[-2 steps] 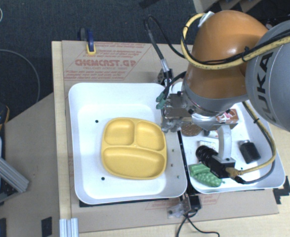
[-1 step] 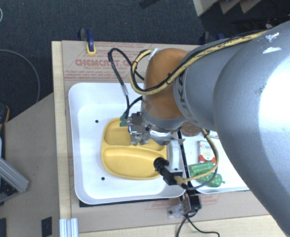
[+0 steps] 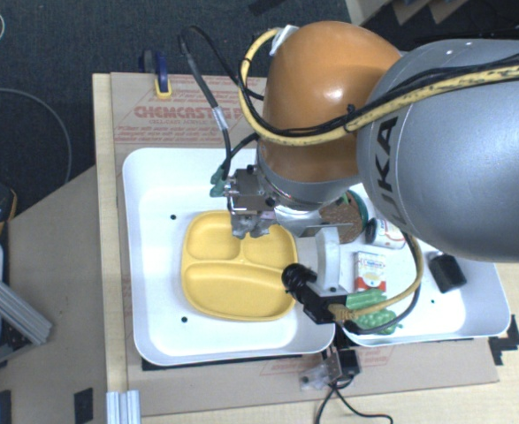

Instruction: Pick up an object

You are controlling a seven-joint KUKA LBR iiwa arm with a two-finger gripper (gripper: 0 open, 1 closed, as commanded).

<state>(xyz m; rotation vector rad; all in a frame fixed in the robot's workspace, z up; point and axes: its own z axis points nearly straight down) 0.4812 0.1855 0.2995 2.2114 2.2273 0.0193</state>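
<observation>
Where the bench starts on the left, a brown cardboard sheet (image 3: 116,237) with red lettering lies under both bins, and a small blue and yellow clip (image 3: 161,71) sits at its far edge. On it rests the left bin (image 3: 144,263), white and shallow. A yellow plate (image 3: 232,281) lies flat in that bin, toward its right side. The plate is divided into one wide compartment on the near side and two smaller ones on the far side.

My gripper (image 3: 250,223) is low over the plate's far half, about where the ridge between the two small compartments runs. I cannot tell how my jaws stand, nor whether they touch the plate, because my own wrist covers them. Nothing shows as held.

To the right, the right bin (image 3: 482,318) sits beside the left one, much of it under my arm. In it, a brown thing (image 3: 340,215) peeks out just beneath my wrist, too hidden to name. Nearer the front lies a small white packet (image 3: 370,270) with a red mark, and just in front of that a green pod (image 3: 372,313). Farthest right, apart from these, a black block (image 3: 445,272) lies on the bin floor.
</observation>
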